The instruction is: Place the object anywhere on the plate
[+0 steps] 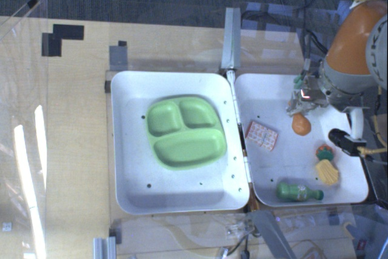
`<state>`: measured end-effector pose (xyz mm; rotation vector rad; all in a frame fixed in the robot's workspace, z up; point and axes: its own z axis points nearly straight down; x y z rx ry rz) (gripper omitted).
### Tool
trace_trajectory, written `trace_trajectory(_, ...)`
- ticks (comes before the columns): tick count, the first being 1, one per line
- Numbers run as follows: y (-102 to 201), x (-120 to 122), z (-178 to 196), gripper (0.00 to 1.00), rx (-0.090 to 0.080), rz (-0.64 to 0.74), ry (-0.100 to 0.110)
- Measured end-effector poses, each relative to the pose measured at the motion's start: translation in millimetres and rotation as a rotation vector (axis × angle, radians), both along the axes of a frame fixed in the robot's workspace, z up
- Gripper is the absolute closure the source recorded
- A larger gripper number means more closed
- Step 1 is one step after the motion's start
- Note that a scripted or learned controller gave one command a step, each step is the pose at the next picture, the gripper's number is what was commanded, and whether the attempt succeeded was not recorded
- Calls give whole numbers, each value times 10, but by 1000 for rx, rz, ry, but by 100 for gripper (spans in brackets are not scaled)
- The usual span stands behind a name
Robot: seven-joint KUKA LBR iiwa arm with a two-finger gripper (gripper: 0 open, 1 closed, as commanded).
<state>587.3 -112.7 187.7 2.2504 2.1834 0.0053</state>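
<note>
A green divided plate lies in the middle of the left white bin. In the right bin, a small orange rounded object rests near the upper middle. My gripper hangs right above that orange object's far side, at the end of the grey and orange arm coming in from the right. Whether it touches the object is hidden by the wrist.
The right bin also holds a pink checked wafer, a green bottle lying on its side, a yellow corn piece and a small red and green item. A black arm part overhangs the bin's right side.
</note>
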Motion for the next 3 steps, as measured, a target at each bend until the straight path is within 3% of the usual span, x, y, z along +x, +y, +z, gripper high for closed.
trace_trajectory(1,634,-88,-25,100,2,32,3)
trace_trajectory(2,1181,56,-21,100,1,153,2)
trace_trajectory(3,2165,-8,-22,100,2,196,2)
